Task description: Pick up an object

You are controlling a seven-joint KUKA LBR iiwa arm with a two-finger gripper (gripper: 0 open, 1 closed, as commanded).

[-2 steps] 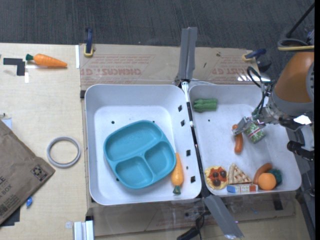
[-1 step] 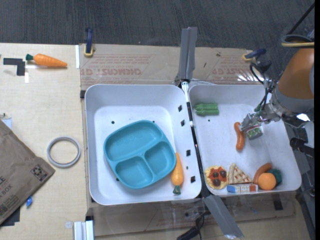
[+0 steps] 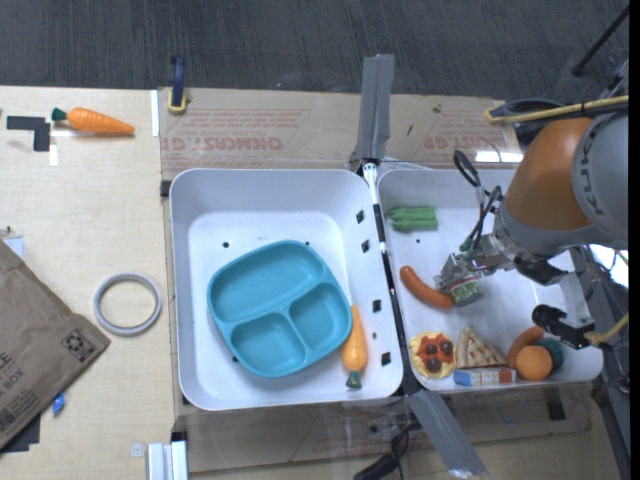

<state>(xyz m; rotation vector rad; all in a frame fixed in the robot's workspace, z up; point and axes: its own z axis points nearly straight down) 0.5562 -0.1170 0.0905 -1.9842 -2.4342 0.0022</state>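
Observation:
My gripper (image 3: pixel 462 282) reaches down into the middle of the right bin (image 3: pixel 440 190), right beside the sausage (image 3: pixel 426 288), which lies just to its left. A green pea pod (image 3: pixel 413 218) rests at the bin's back left. Along the front wall lie a small pizza (image 3: pixel 432 355), a sandwich wedge (image 3: pixel 478 349), a small red and white box (image 3: pixel 484 376) and an orange fruit (image 3: pixel 534 361). The left bin (image 3: pixel 200 208) holds a blue divided plate (image 3: pixel 279 308) and a toy carrot (image 3: pixel 355 341) at the plate's right.
A second carrot (image 3: pixel 92 121) lies on the bench at the back left. A tape ring (image 3: pixel 127 302) and a cardboard box (image 3: pixel 35 353) sit left of the bins. The divider (image 3: pixel 378 243) runs between the two bins.

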